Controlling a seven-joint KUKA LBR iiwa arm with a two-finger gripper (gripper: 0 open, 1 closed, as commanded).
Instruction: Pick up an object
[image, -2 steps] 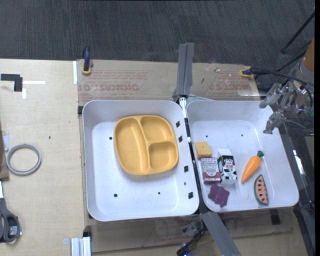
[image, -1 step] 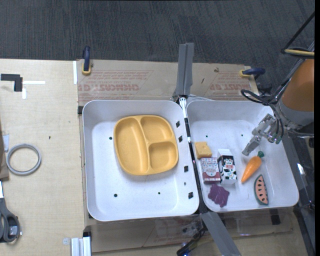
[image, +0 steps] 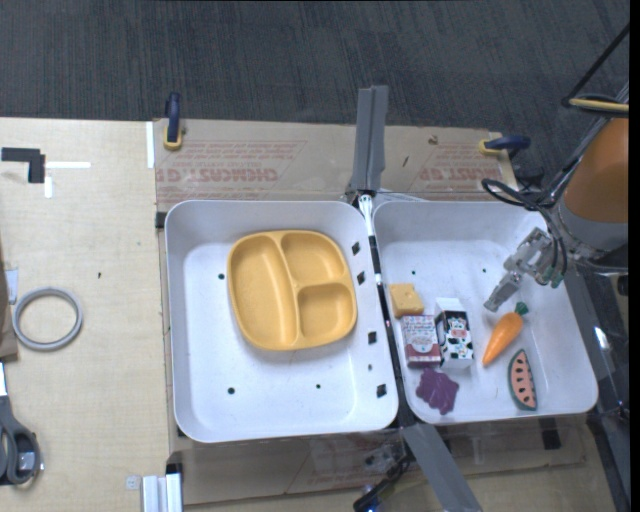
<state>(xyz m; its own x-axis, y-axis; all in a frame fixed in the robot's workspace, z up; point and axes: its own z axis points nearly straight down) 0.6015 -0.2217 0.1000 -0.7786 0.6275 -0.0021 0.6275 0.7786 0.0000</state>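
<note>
- White left bin (image: 200, 400) holds a yellow divided plate (image: 292, 288), lying flat near its middle.
- White right bin (image: 440, 235) carries the small items I see: carrot (image: 502, 337), watermelon slice (image: 522, 379), two little cartons (image: 438, 338) side by side, purple piece (image: 437, 390) below them, tan cracker (image: 405, 299) above.
- Grey arm (image: 595, 190) reaches in from the right.
- Gripper (image: 505, 296) hangs just above the carrot's green top; I see its fingers slightly parted, with nothing between them.
</note>
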